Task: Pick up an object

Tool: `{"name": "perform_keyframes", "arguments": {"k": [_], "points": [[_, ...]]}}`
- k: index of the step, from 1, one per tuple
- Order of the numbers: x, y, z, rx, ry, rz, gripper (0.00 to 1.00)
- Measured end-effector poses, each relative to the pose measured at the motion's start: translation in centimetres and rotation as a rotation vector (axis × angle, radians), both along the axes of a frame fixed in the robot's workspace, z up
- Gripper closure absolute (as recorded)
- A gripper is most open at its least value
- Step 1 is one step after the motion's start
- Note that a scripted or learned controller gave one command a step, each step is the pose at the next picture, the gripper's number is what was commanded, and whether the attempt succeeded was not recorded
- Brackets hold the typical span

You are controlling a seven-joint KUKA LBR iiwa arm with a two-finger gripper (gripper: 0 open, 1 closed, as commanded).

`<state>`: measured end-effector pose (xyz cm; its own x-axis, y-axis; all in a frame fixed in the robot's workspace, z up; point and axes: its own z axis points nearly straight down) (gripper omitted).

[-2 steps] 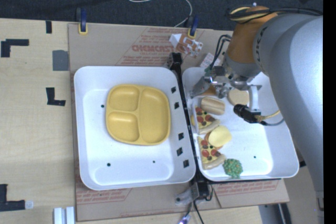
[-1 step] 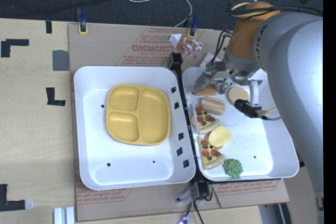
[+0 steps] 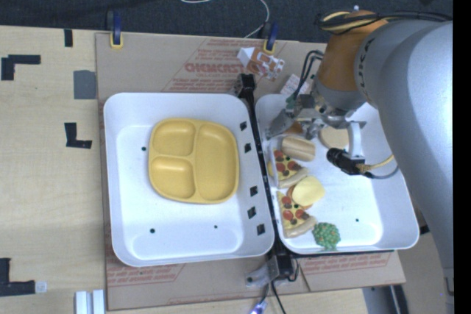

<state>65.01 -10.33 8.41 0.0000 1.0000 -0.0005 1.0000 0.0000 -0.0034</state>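
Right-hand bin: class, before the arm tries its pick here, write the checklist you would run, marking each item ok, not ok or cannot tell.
1. Targets present in the right bin: pizza slices, broccoli, hot dog. Ok.
2. Gripper over the right bin, at its upper left corner. Ok.
3. Finger opening: cannot tell.
4. Object already held: cannot tell.
5. Food spaced for a clean single grasp: pieces crowd along the left wall. Not ok.
6. Yellow divided plate sits in the left bin, away from the arm. Ok.
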Motion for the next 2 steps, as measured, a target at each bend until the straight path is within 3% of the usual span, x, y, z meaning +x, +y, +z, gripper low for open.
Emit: {"name": "perform_keyframes", "arguments": {"k": [1, 2], "points": [[-4.8, -2.7, 0.2, 0.0, -0.004, 0.0, 0.0], [2.1, -3.1, 0.1, 0.0, -0.005, 0.004, 0.0]]}}
